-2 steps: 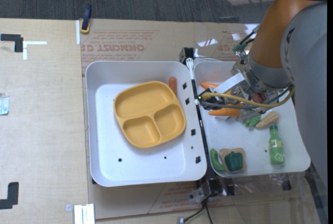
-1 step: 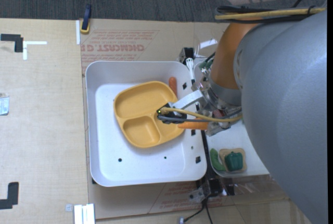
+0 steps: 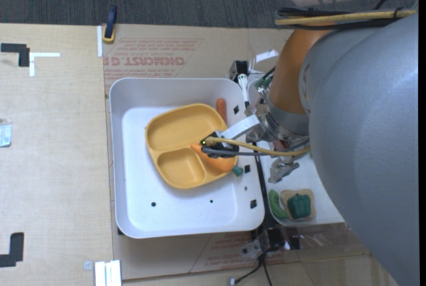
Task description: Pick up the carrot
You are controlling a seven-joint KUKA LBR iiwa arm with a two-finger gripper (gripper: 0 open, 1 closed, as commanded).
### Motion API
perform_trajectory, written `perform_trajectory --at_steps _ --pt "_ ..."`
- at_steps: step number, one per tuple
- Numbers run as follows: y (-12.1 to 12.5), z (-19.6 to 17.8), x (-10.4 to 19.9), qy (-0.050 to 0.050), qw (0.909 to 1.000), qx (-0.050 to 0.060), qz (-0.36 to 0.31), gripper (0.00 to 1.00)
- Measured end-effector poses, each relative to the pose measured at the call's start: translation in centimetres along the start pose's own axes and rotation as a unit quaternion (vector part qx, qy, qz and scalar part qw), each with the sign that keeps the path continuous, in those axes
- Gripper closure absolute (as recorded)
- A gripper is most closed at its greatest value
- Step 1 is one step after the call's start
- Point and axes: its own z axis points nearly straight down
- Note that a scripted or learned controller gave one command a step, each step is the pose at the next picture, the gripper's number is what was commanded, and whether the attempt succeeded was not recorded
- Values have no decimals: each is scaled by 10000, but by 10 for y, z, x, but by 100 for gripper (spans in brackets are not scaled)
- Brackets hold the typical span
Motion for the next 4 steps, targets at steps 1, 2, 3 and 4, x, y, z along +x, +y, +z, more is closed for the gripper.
perform_trajectory --at_steps 1,2,3,4 --pt "14 25 -5 -13 9986 9 -530 0" --pt "-48 100 -9 -1 9999 8 -126 0" --pt "-48 91 -5 46 9999 21 -135 100" --pt "-75 59 1 18 9941 -5 -1085 100"
